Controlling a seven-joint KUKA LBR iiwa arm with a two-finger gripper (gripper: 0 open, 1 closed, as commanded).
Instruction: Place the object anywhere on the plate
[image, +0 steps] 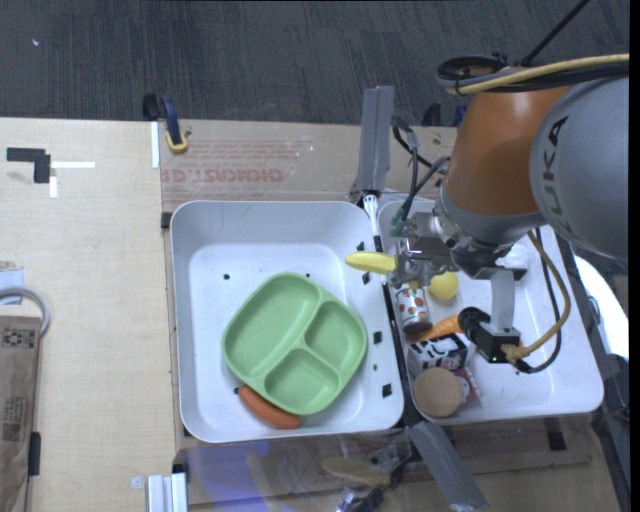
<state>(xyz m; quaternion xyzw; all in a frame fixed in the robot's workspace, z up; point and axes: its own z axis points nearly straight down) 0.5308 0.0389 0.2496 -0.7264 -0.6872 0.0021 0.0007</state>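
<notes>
From the camera view, we saw 2 white bins side by side, the left bin (200, 330) bearing a green plate (293, 343) with 3 compartments, tilted so that its corners pointed toward the bin's walls. A yellow banana (369, 262) lay at the left bin's right edge, just beside the divider between the bins; its long axis ran nearly level across the picture, left to right, with the right end close under the gripper. An orange sausage-like toy (268, 408) poked out from beneath the plate's lower left rim, lying aslant. The arm (520, 150) reached in from the right, and its gripper (412, 262) hung over the divider, just beside the banana's right end; we could not tell how far its fingers stood apart, nor whether they had hold of anything. In the right bin (570, 390) we noted a yellow ball (444, 286), a small can (411, 305), a carrot (444, 326), and a round brown disc (438, 393), clustered near the left wall.
</notes>
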